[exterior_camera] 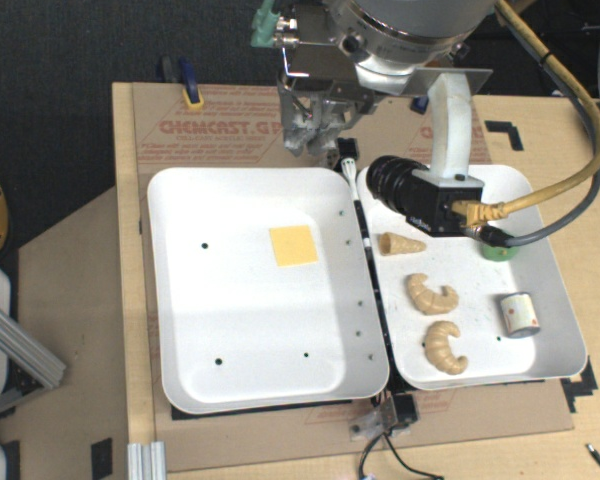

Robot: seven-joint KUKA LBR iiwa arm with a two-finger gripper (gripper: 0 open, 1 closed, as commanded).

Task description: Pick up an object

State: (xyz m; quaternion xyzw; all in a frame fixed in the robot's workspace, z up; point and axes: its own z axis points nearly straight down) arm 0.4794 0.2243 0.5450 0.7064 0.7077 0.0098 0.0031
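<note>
One cheese slice lies flat in the left bin, below-left of my gripper at the bin's far edge. Finger state: cannot tell.

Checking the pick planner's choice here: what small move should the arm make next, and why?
Probably shift the tool toward the near side, over the yellow square in the left bin, before descending. The tool sits above the bin's far rim with nothing under it, and the square lies flat and alone.
</note>
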